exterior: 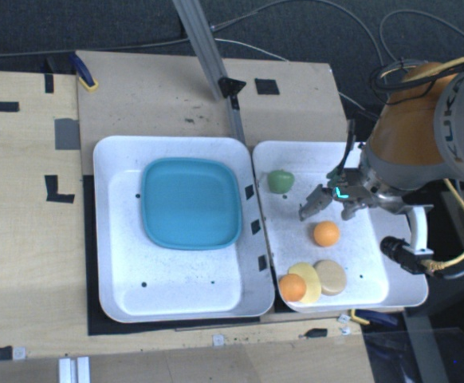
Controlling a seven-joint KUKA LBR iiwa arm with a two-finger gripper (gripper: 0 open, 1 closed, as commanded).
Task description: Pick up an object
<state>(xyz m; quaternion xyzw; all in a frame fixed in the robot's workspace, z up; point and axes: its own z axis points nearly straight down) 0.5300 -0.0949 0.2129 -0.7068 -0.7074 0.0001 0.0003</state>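
In the right bin point(375, 290) lie a green round object point(280, 182) near the far left corner, an orange ball point(325, 234) in the middle, and at the near left a second orange ball point(292, 287), a yellow disc point(306, 274) and a beige disc point(331, 278) packed together. My gripper point(332, 208) hovers just above and behind the middle orange ball, open, its two dark fingers spread apart with nothing between them. The green object is to its left, apart from it.
The left bin point(112, 214) holds a blue square plate point(190, 203). A grey slanted pole point(208, 46) rises behind the bins. Cables trail at the right beside the arm point(411, 142).
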